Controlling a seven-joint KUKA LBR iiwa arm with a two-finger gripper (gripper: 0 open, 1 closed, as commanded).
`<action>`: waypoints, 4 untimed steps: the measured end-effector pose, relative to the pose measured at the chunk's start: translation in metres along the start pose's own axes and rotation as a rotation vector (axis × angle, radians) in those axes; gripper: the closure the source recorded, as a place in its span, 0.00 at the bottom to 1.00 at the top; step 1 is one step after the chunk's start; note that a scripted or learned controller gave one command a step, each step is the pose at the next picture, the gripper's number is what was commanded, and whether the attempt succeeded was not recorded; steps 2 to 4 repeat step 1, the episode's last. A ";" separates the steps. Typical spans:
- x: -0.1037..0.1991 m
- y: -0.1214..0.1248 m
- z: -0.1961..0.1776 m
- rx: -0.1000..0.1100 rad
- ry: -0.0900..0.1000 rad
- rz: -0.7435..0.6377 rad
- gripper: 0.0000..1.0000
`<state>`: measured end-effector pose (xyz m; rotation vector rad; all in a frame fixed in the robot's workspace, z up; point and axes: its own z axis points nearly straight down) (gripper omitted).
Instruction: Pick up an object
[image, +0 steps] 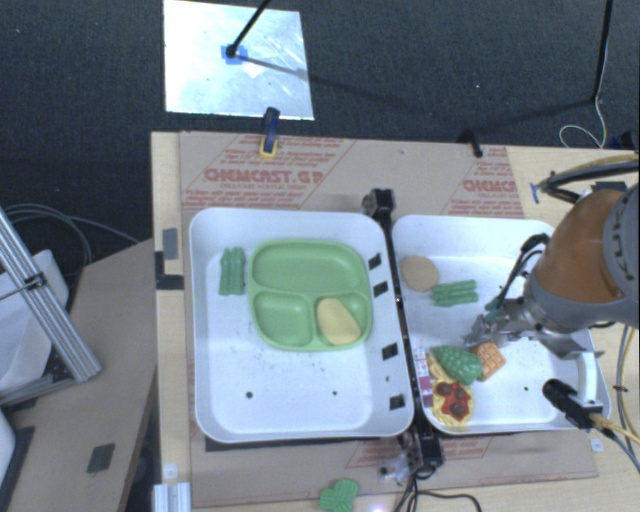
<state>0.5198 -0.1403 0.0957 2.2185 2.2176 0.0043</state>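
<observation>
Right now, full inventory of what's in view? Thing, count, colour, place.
bins: 2, white, side by side on the bench
tray: 1, green, three compartments, in left bin
yellow item: 1, yellow, in tray's lower right compartment
beans: 1, green, left bin, left of tray
disc: 1, tan, right bin, upper left
pea pod: 1, green, right bin, right of disc
broccoli: 1, green, right bin, lower left
waffle: 1, orange, beside broccoli
pizza: 1, yellow and red, right bin, bottom edge
leaf: 1, green, bench below bins
arm: 1, grey and orange, over right bin
claw: 1, just above waffle
</observation>
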 end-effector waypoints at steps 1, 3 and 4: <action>0.069 0.062 -0.094 -0.009 0.003 -0.012 1.00; 0.069 0.062 -0.094 -0.009 0.003 -0.012 1.00; 0.069 0.062 -0.094 -0.009 0.003 -0.012 1.00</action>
